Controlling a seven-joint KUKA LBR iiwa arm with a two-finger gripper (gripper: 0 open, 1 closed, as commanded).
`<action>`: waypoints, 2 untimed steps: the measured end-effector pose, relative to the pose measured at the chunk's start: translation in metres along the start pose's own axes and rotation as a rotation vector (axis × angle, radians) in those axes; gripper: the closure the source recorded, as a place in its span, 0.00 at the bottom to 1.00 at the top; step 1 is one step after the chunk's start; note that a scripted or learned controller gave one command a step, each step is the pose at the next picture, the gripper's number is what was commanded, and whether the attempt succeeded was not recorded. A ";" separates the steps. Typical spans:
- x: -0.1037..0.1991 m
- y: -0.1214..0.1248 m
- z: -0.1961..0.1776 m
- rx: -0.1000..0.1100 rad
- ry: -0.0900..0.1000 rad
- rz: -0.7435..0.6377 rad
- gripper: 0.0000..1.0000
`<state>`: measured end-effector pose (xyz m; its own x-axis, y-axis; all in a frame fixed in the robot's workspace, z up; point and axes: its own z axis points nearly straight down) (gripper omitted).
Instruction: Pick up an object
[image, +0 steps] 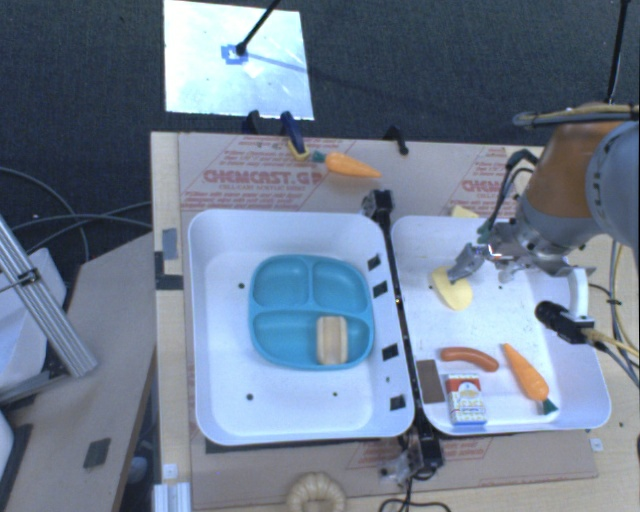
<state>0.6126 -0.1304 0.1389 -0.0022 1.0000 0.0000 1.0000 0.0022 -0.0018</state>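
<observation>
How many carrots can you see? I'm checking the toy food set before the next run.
2. One carrot lies on the board behind the left bin, outside both bins. The other carrot lies in the right bin, beside the sausage. The arm might hide more.

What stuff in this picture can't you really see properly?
- Claw: too small and blurred in the camera view to tell open from shut, or whether it touches the yellow piece.
- Box: its print is too small to read.
- Arm: cut off by the right edge.
- Ring: cut off by the bottom edge.
- Second yellow thing: partly hidden by the right bin's rim.
</observation>
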 end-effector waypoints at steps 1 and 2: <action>0.001 0.000 0.052 -0.001 0.000 0.000 0.00; 0.000 0.003 0.036 -0.009 0.000 0.000 1.00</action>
<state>0.6154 -0.1300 0.1027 -0.0018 1.0000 -0.0004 1.0000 0.0018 0.0075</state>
